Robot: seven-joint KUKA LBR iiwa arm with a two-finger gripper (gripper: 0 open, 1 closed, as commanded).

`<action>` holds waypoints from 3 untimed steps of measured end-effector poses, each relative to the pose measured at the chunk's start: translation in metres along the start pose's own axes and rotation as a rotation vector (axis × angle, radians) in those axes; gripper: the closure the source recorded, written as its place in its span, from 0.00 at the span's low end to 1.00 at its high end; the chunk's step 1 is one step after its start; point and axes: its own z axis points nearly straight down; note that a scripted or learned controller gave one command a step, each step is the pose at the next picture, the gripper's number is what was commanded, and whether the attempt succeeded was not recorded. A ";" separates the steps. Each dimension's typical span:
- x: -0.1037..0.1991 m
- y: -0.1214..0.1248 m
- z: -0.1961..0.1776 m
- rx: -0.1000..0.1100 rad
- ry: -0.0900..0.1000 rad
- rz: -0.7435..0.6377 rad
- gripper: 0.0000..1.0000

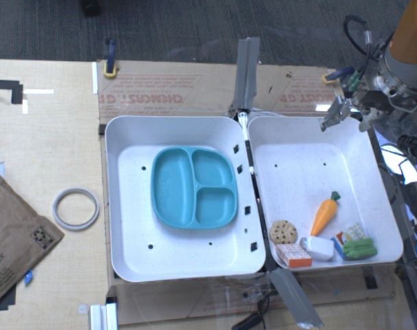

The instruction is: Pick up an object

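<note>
The right bin (298, 177) holds several small items along its near edge. An orange toy carrot (324, 215) with a green top lies beside a round cookie (283, 232). In front of them are a red-orange box (293, 255), a white block (320, 247) and a green piece (360, 249). My gripper (347, 119) hangs over the bin's far right corner, well away from the items. It is open with nothing between its fingers.
A blue divided plate (195, 188) lies in the left bin (126, 205). A grey post (247, 74) rises at the back between the bins. A tape ring (76, 207) and a brown package (12, 243) lie on the bench to the left. Cables trail by the arm at right.
</note>
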 end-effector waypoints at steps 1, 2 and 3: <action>0.001 -0.026 0.134 0.000 0.000 0.039 0.00; -0.031 -0.075 0.185 -0.001 0.001 0.007 0.00; -0.010 -0.063 0.191 -0.002 0.001 -0.082 0.00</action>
